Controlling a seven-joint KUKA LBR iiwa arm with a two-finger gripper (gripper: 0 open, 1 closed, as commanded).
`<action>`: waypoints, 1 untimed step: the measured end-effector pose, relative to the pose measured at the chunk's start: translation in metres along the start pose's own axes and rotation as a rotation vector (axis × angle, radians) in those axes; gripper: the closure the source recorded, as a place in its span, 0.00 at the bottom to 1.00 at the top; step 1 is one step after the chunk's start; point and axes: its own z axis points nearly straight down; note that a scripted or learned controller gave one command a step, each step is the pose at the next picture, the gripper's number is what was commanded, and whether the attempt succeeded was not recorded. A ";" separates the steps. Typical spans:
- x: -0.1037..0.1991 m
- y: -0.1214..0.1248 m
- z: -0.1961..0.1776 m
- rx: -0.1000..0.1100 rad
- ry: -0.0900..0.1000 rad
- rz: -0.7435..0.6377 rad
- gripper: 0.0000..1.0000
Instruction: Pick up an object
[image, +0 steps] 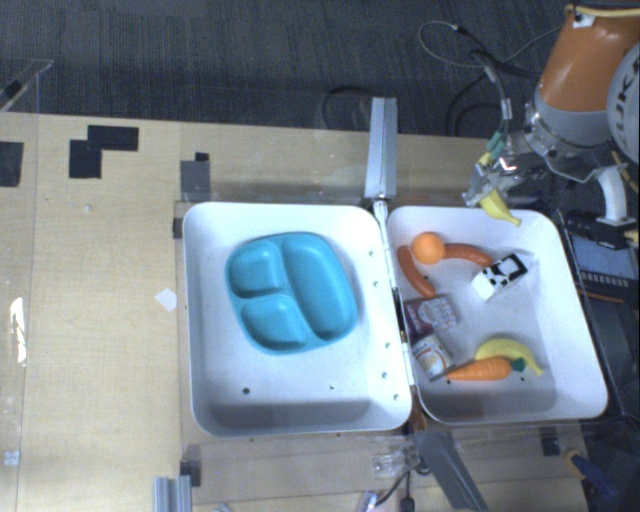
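My gripper (492, 185) raised over the right bin's (570, 330) far edge, fingers clamped on a yellow banana (499, 208) hanging below them, I see a carrot (478, 371), orange ball (428, 248) in that bin, blue divided tray (291, 291) in the left bin (210, 330).

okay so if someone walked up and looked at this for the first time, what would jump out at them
Probably the big blue divided plate lying alone in the left bin. Next, the colourful clutter in the right bin: an orange ball, a carrot and a banana near the front. Above that bin's far edge, the gripper hangs with a yellow banana at its tip.
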 end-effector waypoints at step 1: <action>0.005 -0.008 -0.123 0.000 0.000 -0.012 1.00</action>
